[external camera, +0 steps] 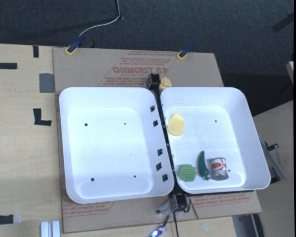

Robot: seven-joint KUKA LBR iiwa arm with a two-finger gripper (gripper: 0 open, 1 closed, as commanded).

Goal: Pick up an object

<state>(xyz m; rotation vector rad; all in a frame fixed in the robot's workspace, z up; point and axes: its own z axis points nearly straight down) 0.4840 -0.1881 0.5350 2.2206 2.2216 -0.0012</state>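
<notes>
The right bin [237,107] holds several small objects. A pale yellow rounded piece [176,125] lies near its left wall. Along the near side sit a green knobbly ball [187,172], a dark teal curved piece [203,164] and a small red-and-white can [218,168] lying on its side, all close together. The teal piece touches the can.
The left bin [69,132] sits beside the right one, joined by a dark clip strip [160,137]. Both rest on a brown cardboard sheet [103,68] over the wooden bench. A cable [116,4] runs over the dark floor at the back.
</notes>
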